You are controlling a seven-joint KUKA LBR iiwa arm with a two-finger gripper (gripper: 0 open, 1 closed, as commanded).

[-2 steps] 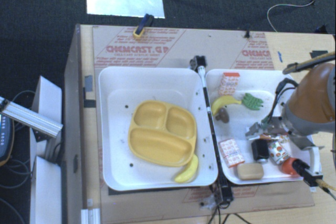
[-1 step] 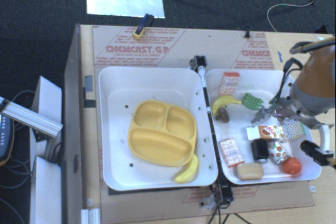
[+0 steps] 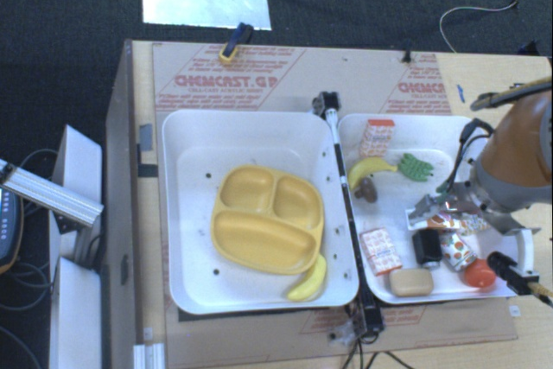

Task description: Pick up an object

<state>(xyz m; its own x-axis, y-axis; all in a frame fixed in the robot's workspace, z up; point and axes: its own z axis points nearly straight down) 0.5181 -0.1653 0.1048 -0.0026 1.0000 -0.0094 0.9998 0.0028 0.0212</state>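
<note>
- The bench (image 3: 259,73) is carrying two shallow white bins side by side; the left bin (image 3: 194,151) and the right bin (image 3: 441,130) are touching along a dark divider.
- My arm (image 3: 518,151) is reaching in from the right, its orange band hanging over the right bin's far side.
- A yellow divided tray (image 3: 268,219) is lying in the middle of the left bin, slightly turned.
- A yellow banana (image 3: 309,279) is resting just beside the tray's near right corner.
- My gripper (image 3: 448,216) is sitting low over the clutter in the right bin; I cannot tell whether my fingers are apart or closed, nor whether anything is between them.
- In the right bin, a second banana (image 3: 370,171) is lying near the divider, with a small carton (image 3: 378,136) beyond it and a green toy (image 3: 416,167) to its right.
- A red-and-white packet (image 3: 379,250), a black block (image 3: 427,246), a tan bar (image 3: 410,282) and a red ball (image 3: 478,274) are crowding the near edge.
</note>
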